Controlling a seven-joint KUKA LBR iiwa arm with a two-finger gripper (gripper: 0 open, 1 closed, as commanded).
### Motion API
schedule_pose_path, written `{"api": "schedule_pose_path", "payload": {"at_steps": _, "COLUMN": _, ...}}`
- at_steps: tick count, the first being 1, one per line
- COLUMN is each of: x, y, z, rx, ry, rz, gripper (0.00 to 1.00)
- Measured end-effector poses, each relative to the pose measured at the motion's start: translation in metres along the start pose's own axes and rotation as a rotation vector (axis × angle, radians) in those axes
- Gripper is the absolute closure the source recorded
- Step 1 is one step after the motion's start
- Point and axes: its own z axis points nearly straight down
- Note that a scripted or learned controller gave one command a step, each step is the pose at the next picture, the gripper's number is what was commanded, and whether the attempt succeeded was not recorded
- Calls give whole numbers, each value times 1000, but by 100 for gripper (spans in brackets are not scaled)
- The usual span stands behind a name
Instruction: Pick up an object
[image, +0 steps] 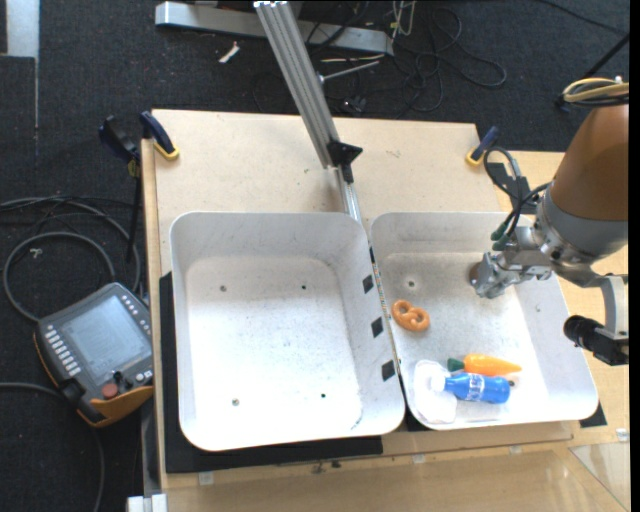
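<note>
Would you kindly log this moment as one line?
claw: over right bin, nothing seen held | pretzel: mid-bin | orange piece, blue bottle, white item: near front edge

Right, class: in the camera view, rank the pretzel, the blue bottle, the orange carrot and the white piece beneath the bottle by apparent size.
1. White piece
2. Blue bottle
3. Orange carrot, close to the bottle, so this order is unsure
4. Pretzel

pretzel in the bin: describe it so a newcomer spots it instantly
Find the right-hand bin. Near its left wall, about halfway down, lies the pretzel, alone on bare floor. It is small, tan-orange and knotted, unlike the blue bottle and orange carrot clustered nearer the front.
</note>
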Motion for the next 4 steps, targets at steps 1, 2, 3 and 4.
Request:
{"api": "schedule_pose_path", "payload": {"at_steps": 1, "x": 0, "y": 1, "z": -17, "rx": 3, "ry": 0, "rz": 0, "gripper": 100}}
{"api": "schedule_pose_path", "payload": {"at_steps": 2, "x": 48, "y": 17, "z": -1, "rx": 8, "ry": 3, "rz": -5, "gripper": 100}}
{"api": "schedule_pose_path", "payload": {"at_steps": 3, "x": 107, "y": 36, "z": 8, "rx": 5, "ry": 3, "rz": -6, "gripper": 100}}
{"api": "schedule_pose_path", "payload": {"at_steps": 4, "x": 164, "y": 53, "z": 16, "rx": 5, "ry": 3, "rz": -7, "gripper": 100}}
